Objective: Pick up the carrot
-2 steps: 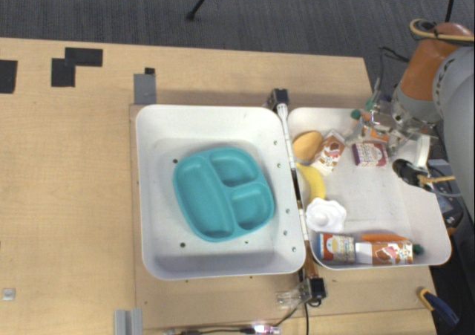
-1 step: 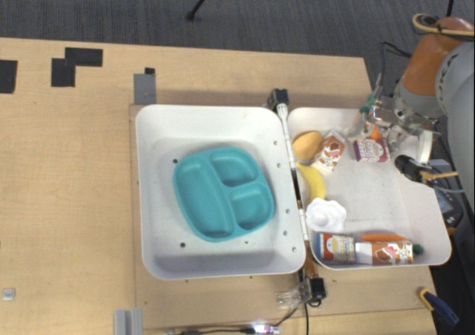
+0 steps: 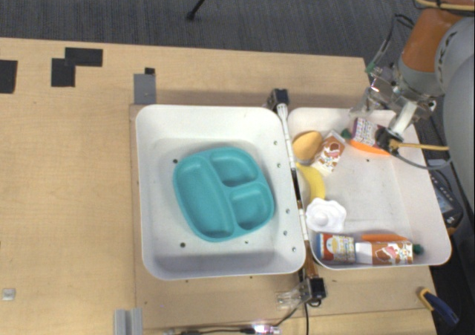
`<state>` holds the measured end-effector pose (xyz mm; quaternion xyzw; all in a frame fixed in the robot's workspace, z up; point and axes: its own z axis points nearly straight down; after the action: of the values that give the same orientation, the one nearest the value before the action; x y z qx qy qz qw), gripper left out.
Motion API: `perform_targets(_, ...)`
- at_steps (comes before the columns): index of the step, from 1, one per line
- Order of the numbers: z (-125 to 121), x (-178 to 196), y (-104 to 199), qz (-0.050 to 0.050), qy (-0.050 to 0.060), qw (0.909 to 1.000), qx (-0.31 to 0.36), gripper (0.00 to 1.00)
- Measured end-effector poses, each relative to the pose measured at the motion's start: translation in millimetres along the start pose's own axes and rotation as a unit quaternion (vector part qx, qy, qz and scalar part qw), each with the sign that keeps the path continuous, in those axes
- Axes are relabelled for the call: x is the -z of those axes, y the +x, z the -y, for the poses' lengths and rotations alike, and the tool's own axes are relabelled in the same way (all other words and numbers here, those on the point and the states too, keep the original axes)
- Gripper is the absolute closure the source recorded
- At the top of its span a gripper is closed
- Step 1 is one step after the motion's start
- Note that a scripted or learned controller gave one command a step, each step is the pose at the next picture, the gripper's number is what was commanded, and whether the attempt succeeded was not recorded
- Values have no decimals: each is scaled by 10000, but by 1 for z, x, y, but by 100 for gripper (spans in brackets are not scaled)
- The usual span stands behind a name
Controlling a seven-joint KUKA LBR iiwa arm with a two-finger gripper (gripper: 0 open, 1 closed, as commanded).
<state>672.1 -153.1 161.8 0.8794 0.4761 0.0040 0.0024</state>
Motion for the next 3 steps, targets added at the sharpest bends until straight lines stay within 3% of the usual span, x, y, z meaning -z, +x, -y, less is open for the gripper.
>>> perform_targets(1,1,-2,-2,16,19,10000,-4,0)
perform_targets(2,48,109,53,-30,-29,9996,-296,0)
perform_targets(3,-6,52,-14,34,32,9904,-1383,0)
